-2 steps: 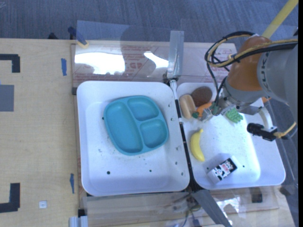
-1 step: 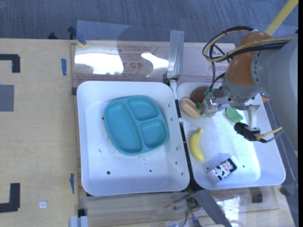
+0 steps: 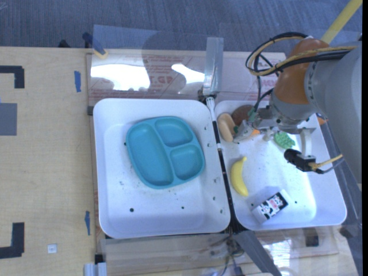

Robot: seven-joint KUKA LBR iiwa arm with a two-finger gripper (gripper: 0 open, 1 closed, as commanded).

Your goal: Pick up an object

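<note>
Objects available for picking lie in the right bin (image 3: 330, 211), the white container on the right half of the surface (image 3: 40, 171). A yellow banana (image 3: 238, 176) lies near the centre of this bin, its long axis running roughly front to back, close to the wall shared with the left bin. A small black-and-white carton (image 3: 270, 206) lies flat in the front part of the bin, just beside the lower tip of the banana but apart from it. A bread roll (image 3: 225, 126) rests in the rear left corner against the dividing wall. A brown rounded item (image 3: 242, 112) sits just behind the roll; its type cannot be determined. A green leafy item (image 3: 284, 139) lies in the rear part of the bin, partly covered by the arm.

The left bin (image 3: 115, 211) holds a blue divided plate (image 3: 165, 152) with three compartments, lying flat near the bin's centre.

The arm (image 3: 322, 85) enters from the right, with its orange band (image 3: 294, 73) above the rear of the right bin. The tool (image 3: 259, 126) is positioned low over the rear of the right bin, between the bread roll and the green leafy item. A small orange-red spot shows at the tool; what it belongs to cannot be determined. Whether the tool is released or clenched cannot be determined, and no item is seen gripped in it.
</note>
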